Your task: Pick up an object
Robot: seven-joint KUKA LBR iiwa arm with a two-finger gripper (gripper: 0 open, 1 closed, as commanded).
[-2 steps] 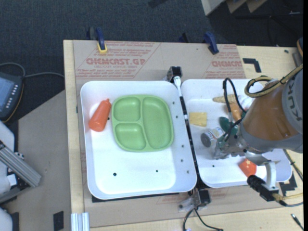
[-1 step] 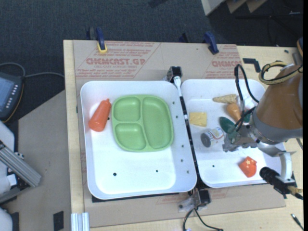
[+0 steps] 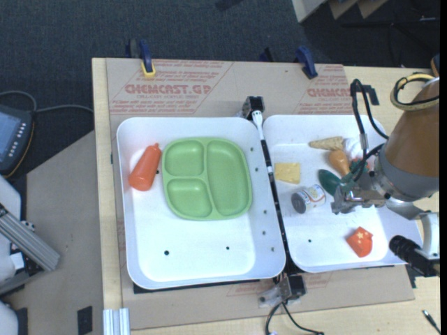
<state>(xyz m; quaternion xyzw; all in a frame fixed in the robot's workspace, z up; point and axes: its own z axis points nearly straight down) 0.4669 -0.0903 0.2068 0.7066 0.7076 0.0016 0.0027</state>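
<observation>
My gripper (image 3: 347,202) hangs low over the right bin (image 3: 314,253), at its middle right. A teal object (image 3: 329,179) lies just to the gripper's upper left, partly hidden by the wrist. Beside it an orange piece (image 3: 339,160) and a tan cone-shaped piece (image 3: 327,144) lie near the bin's far edge. A small grey can (image 3: 308,198) lies on its side to the left of the gripper. A yellow cheese wedge (image 3: 287,172) rests near the bin's left wall. A red toy (image 3: 360,242) sits in front of the gripper.
The left bin (image 3: 202,257) holds a green divided plate (image 3: 207,178) and an orange carrot-like piece (image 3: 144,167) at its left. Black cables (image 3: 363,117) run down to the wrist. Blue clamps (image 3: 305,60) hold the bench's far edge.
</observation>
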